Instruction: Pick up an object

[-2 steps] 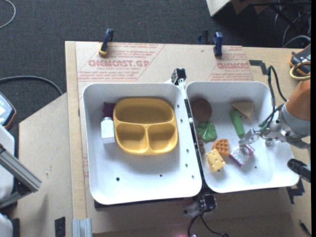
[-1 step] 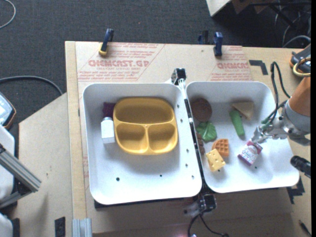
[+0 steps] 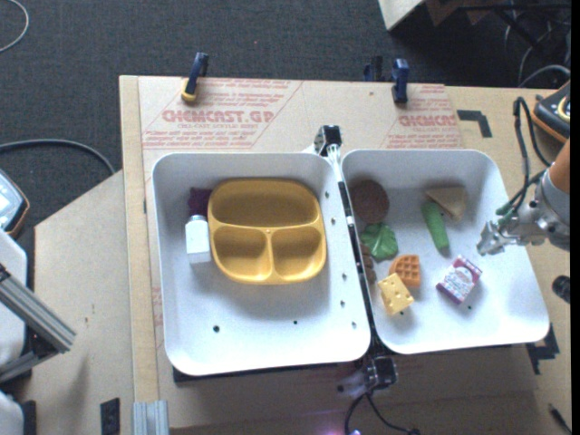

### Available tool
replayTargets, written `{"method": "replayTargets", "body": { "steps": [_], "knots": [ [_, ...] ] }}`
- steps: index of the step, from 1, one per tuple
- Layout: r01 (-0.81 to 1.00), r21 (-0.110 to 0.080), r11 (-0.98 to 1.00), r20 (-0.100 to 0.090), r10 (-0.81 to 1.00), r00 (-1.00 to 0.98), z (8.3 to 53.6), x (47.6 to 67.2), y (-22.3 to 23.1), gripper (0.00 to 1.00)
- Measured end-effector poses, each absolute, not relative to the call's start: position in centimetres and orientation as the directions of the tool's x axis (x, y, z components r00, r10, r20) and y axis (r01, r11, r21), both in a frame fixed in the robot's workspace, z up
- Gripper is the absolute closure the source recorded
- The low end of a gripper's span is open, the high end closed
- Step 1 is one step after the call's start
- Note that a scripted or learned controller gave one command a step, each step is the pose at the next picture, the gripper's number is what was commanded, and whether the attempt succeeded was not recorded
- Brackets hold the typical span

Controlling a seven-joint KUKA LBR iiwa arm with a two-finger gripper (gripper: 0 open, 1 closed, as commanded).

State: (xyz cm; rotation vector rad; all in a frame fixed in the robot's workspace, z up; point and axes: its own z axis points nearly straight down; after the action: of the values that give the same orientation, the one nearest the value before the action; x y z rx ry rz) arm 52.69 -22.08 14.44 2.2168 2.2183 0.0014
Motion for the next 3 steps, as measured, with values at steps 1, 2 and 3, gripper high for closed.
{"method": "replayTargets", "body": {
  "steps": [1,2,3],
  "knots": [
    [1.0,0.006,0.001,-0.003,1.0,-0.001,19.0,52.1,-22.0,1.0],
    [1.0,0.006,0.002,-0.003,1.0,-0.002,22.7,52.2,-22.1,1.0],
    [1.0,0.002,0.006,0.0,1.0,-0.006,21.7,54.5,-17.1,1.0]
  ]
}}
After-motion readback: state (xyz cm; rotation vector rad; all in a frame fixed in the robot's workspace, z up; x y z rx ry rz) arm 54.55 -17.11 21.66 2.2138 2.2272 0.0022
